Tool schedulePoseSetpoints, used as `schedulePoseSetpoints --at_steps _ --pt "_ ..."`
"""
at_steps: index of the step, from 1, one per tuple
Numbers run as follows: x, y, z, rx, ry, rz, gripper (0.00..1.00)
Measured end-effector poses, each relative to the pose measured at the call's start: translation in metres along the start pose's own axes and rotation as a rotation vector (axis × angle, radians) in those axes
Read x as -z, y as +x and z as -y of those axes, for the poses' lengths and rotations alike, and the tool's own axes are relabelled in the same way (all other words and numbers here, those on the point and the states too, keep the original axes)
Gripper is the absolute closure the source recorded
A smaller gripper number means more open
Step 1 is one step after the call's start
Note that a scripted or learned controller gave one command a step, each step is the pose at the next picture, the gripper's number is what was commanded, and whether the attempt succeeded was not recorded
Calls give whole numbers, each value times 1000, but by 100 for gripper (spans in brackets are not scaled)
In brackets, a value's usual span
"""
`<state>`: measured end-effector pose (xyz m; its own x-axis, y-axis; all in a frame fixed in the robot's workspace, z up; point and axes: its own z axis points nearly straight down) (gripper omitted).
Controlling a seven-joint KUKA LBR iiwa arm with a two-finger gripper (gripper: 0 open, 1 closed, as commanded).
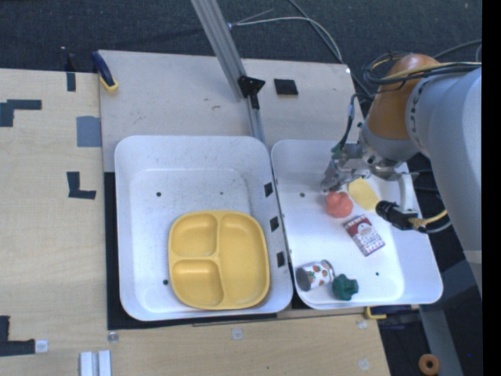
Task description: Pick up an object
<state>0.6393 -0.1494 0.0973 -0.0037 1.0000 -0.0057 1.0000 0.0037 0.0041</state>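
Note:
My gripper (pixel 335 180) hangs low over the right bin (pixel 301 171), just above and left of a small red-pink round object (pixel 339 204). A pale yellow object (pixel 363 193) lies right beside the gripper, to its right. Further toward the front lie a red and white packet (pixel 365 235), a small white can with a red print (pixel 315 276) and a green object (pixel 345 287). Nothing shows between the gripper's fingers, and their spread is hidden by the wrist.
The left bin (pixel 141 202) holds a yellow divided plate (pixel 218 258). A slanted metal post (pixel 223 41) rises behind the bins. Black cables trail at the arm's right side, over the right bin's rim.

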Motion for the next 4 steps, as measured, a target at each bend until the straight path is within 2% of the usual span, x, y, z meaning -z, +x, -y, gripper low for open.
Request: schedulePoseSetpoints --at_steps 1,3,4 --pt "62 4 -1 -2 2 -5 100" --pt "145 4 -4 -2 3 -5 100" --pt "150 59 19 0 6 -6 100"
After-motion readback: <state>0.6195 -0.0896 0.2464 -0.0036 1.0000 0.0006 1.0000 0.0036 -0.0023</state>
